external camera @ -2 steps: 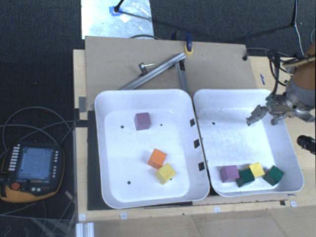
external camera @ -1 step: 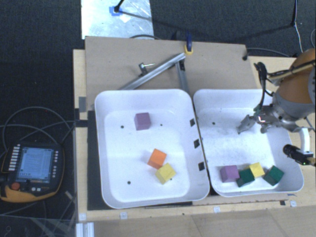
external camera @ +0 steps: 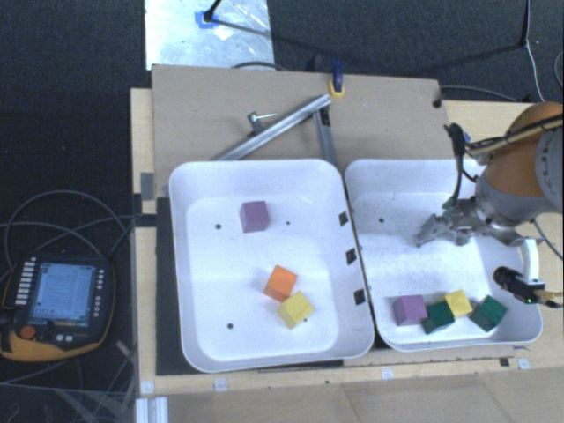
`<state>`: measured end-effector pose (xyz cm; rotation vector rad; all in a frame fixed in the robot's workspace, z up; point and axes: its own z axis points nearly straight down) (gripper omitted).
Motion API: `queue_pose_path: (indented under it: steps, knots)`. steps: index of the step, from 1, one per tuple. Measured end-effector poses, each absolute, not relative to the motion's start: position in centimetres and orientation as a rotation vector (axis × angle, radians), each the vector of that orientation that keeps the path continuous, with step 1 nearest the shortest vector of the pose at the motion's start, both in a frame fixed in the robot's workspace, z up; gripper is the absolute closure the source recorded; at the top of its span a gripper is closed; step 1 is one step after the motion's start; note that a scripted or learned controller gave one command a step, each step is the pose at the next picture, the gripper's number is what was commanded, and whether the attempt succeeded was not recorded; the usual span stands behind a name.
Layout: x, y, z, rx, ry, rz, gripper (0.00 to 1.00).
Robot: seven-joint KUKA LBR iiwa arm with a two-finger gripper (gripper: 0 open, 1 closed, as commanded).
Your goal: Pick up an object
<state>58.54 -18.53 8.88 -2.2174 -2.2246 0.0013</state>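
Tool [external camera: 438, 230] hung over bare floor of right bin [external camera: 388, 179], fingers spread, gripping nothing. Purple cube [external camera: 409, 308], two green cubes and yellow cube lay near that bin's front wall.

Smooth white plastic bins [external camera: 264, 176], matt painted blocks [external camera: 255, 216], brushed metal bar [external camera: 273, 129], brown cardboard-like bench [external camera: 388, 113], shiny foil sheet [external camera: 185, 16]
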Motion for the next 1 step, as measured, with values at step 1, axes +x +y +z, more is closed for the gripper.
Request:
queue_pose_path:
  steps: [1]
  knots:
    - [58.69,-18.59,10.19,-2.219,-2.230,-0.003,1.00]
